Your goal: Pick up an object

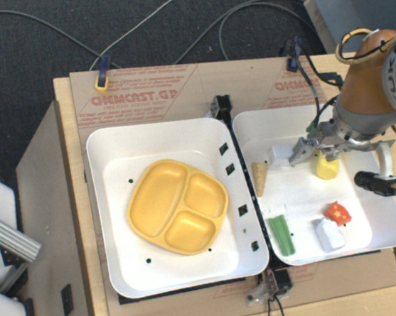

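We see a green block [280, 234], white block [329, 235] and red piece [337, 213] in the right bin [380, 242]; yellow divided tray [177, 206] in the left bin [110, 200]. Tool [322, 151] over a yellow object [327, 167]; grip unclear.

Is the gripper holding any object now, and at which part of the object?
It cannot be told: the gripper sits directly over the yellow object, hiding any contact.

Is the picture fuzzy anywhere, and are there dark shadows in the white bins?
In the camera view, the yellow tray looks fairly sharp; the gripper over the yellow object is softer and hard to make out. The light is even: the tray casts only a faint shadow on the left bin, and the right bin shows no strong glare.
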Robot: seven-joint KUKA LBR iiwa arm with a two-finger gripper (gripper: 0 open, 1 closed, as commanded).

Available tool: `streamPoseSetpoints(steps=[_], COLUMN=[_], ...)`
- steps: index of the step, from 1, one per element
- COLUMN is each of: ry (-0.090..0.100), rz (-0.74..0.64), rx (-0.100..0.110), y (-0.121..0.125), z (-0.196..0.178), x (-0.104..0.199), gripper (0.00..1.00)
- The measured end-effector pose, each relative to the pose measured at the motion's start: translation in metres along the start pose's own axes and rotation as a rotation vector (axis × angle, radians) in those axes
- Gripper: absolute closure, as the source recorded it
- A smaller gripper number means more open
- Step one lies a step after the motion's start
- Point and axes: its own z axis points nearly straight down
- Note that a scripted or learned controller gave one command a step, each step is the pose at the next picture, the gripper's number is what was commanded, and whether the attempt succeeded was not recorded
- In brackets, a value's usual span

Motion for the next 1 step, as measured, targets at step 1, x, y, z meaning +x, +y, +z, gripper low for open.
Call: streamPoseSetpoints(steps=[1], ry=[-0.004], rz=[-0.001], rx=[-0.008], y=[0.002], z=[-0.0099], x=[-0.0008], gripper=[1.0])
